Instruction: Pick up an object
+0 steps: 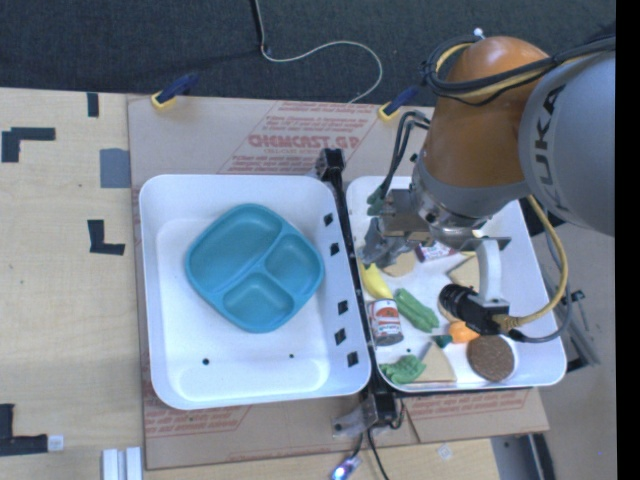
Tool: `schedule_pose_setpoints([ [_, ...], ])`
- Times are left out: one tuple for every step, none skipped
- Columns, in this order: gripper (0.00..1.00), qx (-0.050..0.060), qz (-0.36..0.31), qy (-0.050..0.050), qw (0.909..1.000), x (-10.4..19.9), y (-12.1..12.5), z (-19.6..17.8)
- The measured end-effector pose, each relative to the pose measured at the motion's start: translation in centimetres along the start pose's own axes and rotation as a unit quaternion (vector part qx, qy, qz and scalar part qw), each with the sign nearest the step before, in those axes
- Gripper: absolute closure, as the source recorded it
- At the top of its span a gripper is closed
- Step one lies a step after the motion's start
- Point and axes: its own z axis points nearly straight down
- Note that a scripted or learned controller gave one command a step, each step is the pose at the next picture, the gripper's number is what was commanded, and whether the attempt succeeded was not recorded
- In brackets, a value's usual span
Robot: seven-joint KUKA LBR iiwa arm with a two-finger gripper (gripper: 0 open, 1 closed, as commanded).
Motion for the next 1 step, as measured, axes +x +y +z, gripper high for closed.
schedule_pose_setpoints([
  [1.00, -0.009, -0.002, 0.001, 1.0000, 3.39, -3.62, -5.82],
])
